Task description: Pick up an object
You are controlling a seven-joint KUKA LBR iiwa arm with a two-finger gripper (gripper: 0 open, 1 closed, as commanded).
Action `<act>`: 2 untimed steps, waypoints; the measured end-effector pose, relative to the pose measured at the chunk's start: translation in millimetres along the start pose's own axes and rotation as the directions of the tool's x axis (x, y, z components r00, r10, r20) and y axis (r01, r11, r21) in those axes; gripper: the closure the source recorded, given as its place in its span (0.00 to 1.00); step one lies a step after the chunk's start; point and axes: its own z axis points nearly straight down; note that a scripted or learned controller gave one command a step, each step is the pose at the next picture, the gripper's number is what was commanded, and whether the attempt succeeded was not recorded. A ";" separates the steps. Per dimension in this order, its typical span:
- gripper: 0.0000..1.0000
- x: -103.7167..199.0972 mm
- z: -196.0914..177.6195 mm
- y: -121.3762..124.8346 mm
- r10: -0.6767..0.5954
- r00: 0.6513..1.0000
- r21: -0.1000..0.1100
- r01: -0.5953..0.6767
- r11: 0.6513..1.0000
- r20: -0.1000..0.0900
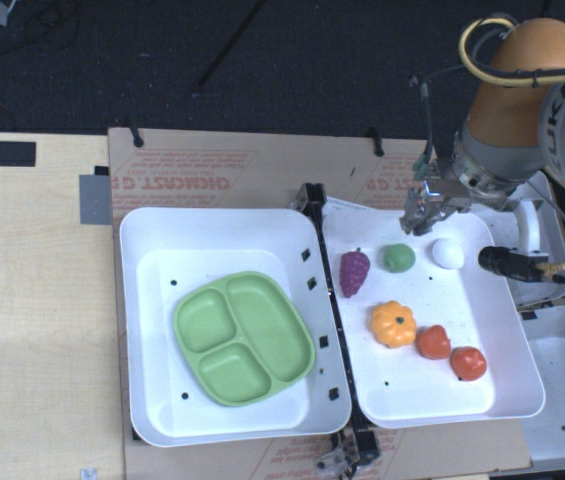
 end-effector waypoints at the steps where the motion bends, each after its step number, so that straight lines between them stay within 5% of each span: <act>1: 1.00 47.4 4.0 -14.4 0.000 1.000 0.001 0.000 1.000 0.000; 2: 1.00 102.6 19.5 -17.4 0.000 1.000 0.002 0.000 1.000 0.000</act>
